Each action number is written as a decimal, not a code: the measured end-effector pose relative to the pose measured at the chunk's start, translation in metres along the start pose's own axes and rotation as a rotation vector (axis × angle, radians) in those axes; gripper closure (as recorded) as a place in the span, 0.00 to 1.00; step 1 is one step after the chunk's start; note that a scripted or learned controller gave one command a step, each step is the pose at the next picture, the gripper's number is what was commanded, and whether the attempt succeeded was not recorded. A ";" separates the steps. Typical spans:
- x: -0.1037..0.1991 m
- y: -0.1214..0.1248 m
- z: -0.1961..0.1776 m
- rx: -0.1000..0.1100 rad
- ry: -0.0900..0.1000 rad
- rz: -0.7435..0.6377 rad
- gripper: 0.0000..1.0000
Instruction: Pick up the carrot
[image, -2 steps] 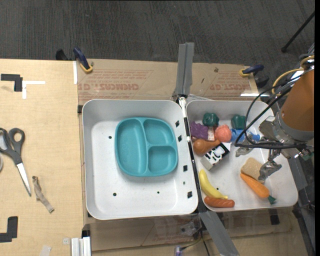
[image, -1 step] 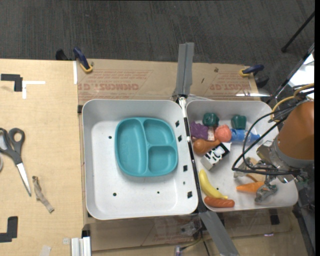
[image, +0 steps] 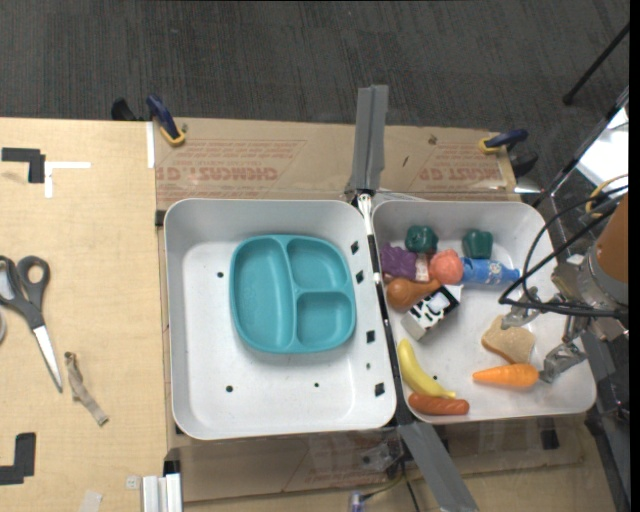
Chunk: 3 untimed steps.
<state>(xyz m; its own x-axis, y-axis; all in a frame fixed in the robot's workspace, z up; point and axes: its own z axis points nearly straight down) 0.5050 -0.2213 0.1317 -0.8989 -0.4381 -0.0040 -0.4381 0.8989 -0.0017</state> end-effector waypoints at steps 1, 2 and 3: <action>0.013 0.006 0.036 0.003 -0.004 0.150 0.00; 0.012 0.007 0.036 0.002 -0.004 0.441 0.00; -0.010 0.065 0.036 0.002 -0.006 0.399 0.00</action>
